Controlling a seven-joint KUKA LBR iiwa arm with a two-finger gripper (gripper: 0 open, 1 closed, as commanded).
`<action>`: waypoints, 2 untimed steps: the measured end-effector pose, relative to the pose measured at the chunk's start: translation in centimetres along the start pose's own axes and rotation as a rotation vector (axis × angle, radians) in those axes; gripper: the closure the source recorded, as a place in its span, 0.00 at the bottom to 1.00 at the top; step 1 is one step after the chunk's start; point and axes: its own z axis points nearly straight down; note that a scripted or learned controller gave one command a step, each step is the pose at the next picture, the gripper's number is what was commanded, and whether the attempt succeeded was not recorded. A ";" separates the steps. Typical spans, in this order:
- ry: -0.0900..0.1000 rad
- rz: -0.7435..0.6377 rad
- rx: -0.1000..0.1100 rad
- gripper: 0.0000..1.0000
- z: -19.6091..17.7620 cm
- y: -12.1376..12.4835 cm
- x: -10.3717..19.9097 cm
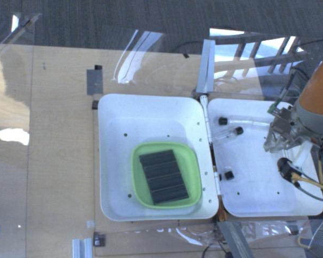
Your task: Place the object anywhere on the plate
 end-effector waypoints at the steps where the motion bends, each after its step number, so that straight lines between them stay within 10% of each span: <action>1: 0.001 -0.159 0.003 1.00 1.2 -5.1 4.5; 2: 0.001 -0.196 0.003 1.00 1.2 -9.5 8.5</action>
